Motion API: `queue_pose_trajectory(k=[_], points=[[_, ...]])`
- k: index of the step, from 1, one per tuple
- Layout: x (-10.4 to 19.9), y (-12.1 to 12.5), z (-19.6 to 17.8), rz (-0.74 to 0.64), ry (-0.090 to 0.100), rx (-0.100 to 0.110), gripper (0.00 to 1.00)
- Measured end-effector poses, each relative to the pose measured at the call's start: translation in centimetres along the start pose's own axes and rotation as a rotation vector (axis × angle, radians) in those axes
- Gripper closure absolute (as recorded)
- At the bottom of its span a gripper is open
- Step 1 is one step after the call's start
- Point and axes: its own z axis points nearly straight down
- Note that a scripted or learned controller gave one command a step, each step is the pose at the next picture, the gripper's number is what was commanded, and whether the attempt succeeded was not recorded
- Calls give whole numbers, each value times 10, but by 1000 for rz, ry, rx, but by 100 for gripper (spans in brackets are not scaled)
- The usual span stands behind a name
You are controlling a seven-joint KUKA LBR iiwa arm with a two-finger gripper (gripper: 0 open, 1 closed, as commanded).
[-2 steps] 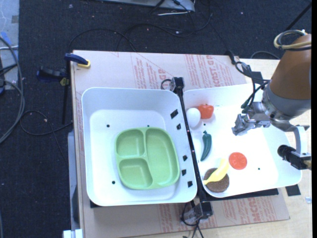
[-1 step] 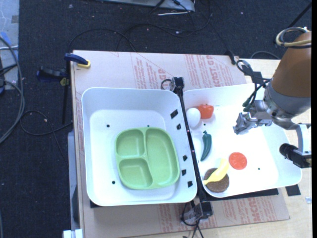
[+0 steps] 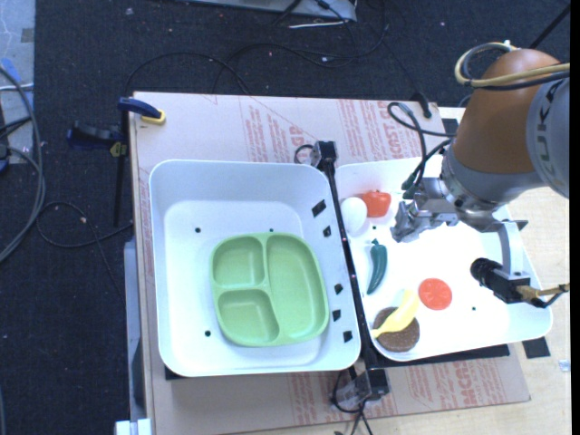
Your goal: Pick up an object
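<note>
A: Quick count, pls. Bins?

B: 2 white bins, side by side: left bin point(image 3: 172, 243), right bin point(image 3: 507, 329).

A: Left one?

B: 1 green divided plate point(image 3: 269, 288) w/ 3 compartments.

A: Right?

B: 6 items: 1 white egg point(image 3: 353, 213), 1 red tomato-like thing point(image 3: 376, 203), 1 green pepper point(image 3: 377, 265), 1 red-orange disc point(image 3: 436, 294), 1 banana point(image 3: 404, 313), 1 brown round piece point(image 3: 399, 335) (banana lies partly over it).

A: Arms?

B: 1 arm point(image 3: 507, 116), 1 tool point(image 3: 405, 225).

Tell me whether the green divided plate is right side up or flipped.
Right side up: the green divided plate in the left bin shows its three hollow compartments facing up.
</note>
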Motion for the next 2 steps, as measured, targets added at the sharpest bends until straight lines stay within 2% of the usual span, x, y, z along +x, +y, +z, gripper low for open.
queue_pose_trajectory(k=[1, 2], points=[[59, 12, 9, -1, 0, 1, 100], [111, 17, -1, 0, 0, 0, 100]])
